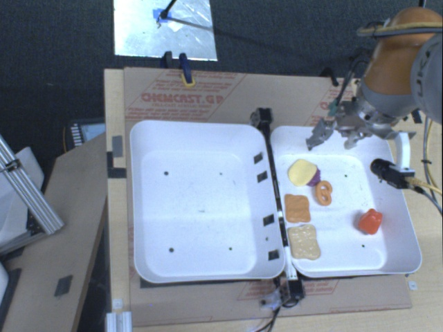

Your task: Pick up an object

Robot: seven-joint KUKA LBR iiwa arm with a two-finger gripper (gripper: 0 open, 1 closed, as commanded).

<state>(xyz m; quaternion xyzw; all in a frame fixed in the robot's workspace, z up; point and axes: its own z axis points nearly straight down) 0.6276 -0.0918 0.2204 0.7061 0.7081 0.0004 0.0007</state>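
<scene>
Camera view: gripper (334, 137) hangs above the right bin's (394, 254) far edge, fingers spread (nothing between them), yellow piece (302, 172) lying near below it.

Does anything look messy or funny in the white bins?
Not much. The yellow round piece sits partly on a small purple thing, and all the toy food is crowded in the right white bin. Nothing looks spilled or broken.

white bins (201, 268), red pepper (369, 221), yellow lemon (301, 172)
</scene>
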